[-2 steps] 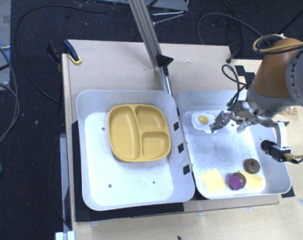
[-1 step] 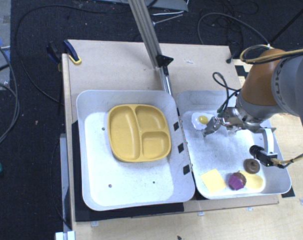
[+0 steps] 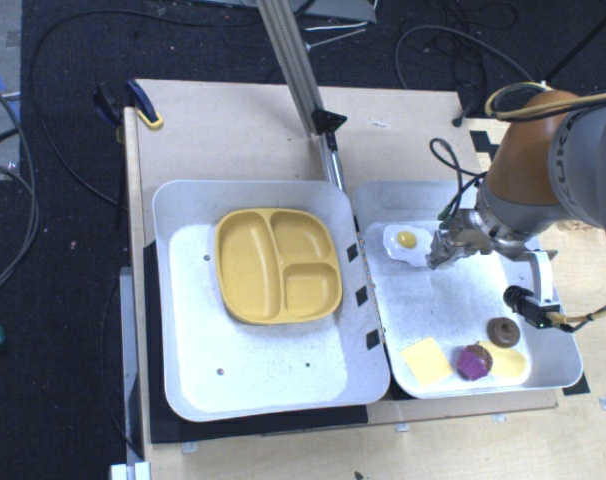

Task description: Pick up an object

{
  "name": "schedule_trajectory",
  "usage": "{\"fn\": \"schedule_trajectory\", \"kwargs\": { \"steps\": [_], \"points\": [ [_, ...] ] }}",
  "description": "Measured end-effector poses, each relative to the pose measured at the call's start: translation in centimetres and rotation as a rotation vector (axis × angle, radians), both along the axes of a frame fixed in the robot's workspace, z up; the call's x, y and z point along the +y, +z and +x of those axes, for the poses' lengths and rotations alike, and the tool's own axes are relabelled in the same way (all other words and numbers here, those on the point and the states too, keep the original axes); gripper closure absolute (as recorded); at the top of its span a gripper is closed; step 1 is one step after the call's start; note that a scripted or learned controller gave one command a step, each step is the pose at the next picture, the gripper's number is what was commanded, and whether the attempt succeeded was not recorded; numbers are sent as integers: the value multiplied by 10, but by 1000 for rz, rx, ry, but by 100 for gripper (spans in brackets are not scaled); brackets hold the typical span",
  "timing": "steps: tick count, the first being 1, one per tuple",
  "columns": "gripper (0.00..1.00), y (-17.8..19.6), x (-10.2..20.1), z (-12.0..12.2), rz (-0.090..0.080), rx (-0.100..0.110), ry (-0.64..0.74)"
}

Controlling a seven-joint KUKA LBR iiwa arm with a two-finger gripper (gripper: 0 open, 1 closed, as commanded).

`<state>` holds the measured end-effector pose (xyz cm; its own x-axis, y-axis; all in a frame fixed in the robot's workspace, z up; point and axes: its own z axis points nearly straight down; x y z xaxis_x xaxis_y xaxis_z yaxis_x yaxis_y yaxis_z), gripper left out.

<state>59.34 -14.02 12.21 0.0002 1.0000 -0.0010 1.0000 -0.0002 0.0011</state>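
Our pincer [image 3: 439, 254] hangs low in the right bin [image 3: 438, 313], just beside the fried egg [image 3: 404, 242]; whether it is released or clenched we cannot tell. We judge this the approach step. Next we must close squarely on the egg. A yellow tray [image 3: 279, 265] sits in the left bin [image 3: 193, 353].

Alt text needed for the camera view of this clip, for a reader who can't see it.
A grey robot arm reaches from the right, its gripper low over a toy fried egg in the right bin. That bin also holds a yellow slice, purple piece and brown donut; the left bin holds a yellow divided tray.
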Motion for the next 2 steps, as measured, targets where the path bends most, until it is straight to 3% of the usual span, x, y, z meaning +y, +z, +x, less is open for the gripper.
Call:
{"fn": "schedule_trajectory", "kwargs": {
  "steps": [2],
  "points": [
    [100,108,0,2,-1,-5,2]
  ]
}}
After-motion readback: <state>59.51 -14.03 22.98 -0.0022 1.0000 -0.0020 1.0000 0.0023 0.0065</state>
